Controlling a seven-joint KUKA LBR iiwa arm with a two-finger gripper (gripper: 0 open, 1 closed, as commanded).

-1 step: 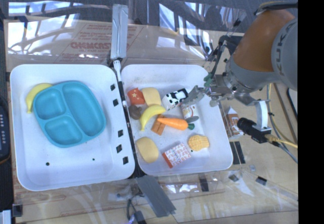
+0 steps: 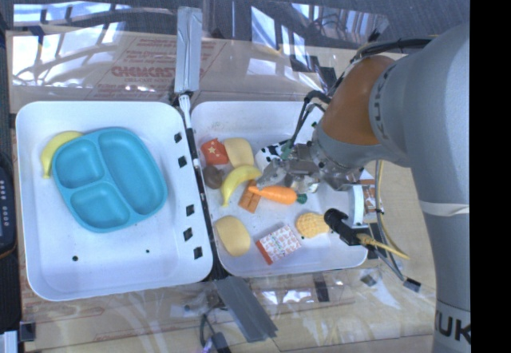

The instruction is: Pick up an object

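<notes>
Carrot [image 2: 278, 195] lies in the right bin [image 2: 335, 262], touching the gripper [image 2: 281, 177] just above; finger spread cannot be told.

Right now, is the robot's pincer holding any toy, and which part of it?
It cannot be told. The pincer sits low in the right bin, right by the carrot, but no toy shows between its tips.

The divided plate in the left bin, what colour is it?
Light blue all over; the plate shows clearly in the camera view.
</notes>
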